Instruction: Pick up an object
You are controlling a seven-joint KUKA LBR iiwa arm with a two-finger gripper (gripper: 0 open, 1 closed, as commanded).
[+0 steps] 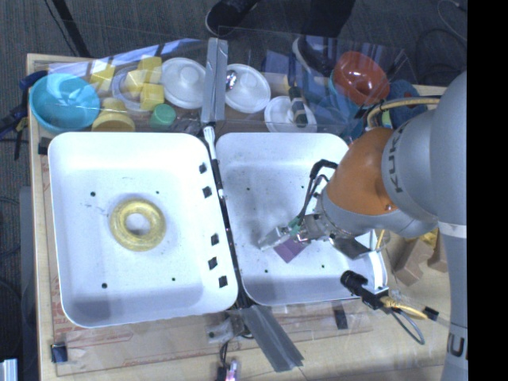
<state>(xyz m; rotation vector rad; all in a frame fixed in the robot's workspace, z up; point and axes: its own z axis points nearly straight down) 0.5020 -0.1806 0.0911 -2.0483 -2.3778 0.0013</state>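
My pincer point(279, 236) sits low in the right bin point(262, 284), touching a purple object point(290, 249); grip unclear, lift remains.

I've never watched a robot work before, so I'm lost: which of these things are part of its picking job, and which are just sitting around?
Part of the job:
- robot hand, low in the right white bin
- small purple flat piece beside it
- yellow translucent ring in the left white bin

Just lying about, behind the bins:
- blue plastic bowl
- red bowl
- white round lids
- yellow cups
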